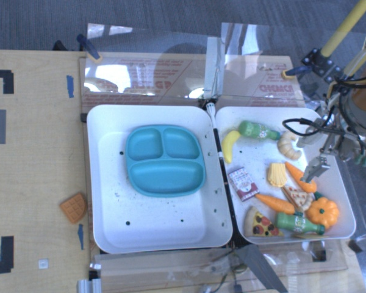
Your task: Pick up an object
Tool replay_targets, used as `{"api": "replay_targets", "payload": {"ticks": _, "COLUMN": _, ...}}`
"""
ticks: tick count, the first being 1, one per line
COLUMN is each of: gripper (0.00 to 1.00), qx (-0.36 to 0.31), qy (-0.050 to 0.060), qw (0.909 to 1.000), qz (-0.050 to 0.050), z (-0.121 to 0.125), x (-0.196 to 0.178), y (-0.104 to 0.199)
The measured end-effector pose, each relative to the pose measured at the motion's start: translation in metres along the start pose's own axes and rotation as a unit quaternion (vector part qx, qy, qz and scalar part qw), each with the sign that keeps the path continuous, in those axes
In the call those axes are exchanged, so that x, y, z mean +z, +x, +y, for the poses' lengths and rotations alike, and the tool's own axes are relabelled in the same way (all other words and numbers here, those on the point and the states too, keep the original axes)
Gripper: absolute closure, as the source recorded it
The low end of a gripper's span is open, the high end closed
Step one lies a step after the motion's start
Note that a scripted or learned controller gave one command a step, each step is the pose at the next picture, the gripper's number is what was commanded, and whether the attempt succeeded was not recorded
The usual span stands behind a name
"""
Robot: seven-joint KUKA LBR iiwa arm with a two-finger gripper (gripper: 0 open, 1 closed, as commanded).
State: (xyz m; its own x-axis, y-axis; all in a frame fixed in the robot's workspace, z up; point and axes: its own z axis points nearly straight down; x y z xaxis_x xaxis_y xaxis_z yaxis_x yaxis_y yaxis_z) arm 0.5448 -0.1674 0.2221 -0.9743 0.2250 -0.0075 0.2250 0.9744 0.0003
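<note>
A grey carpeted floor lay behind a pale wooden bench [30, 163], on whose left part a small waffle-like toy [74, 207] sat by itself just outside the bins. The left bin [110, 224] carried a blue divided plate [165, 160] lying flat near its middle.

The right bin [348, 221] held a crowd of toy food: a yellow banana [230, 145] near the dividing wall, a green bottle [258, 130] toward the back, a red-and-white packet [242, 183], a pizza slice [260, 224] at the front, a long carrot [274, 202], a yellow corn piece [277, 175], a croissant [288, 146], a second green bottle [299, 224] and an orange pumpkin [322, 212].

The hand [309, 174] hung low over the right side of this bin, its tips just at a short orange carrot [299, 175] that lay beside the corn. Whether its fingers were apart or together could not be told at this size, and nothing was clearly caught between them.

That short carrot looked the likeliest target. It appeared to be a light, hard plastic piece, smooth and tapered, so it would probably slip out toward its thin end; a grip across the thicker middle seemed safest. The corn and a wedge-shaped piece crowded it closely, leaving little room for the fingers on either side.
</note>
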Motion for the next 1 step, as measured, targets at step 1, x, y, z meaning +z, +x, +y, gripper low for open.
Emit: {"api": "replay_targets", "payload": {"ticks": 1, "gripper": 0.0, "qx": 0.213, "qy": 0.001, "qw": 0.977, "qz": 0.005, "z": 0.0118, "x": 0.1168, "y": 0.0039}}
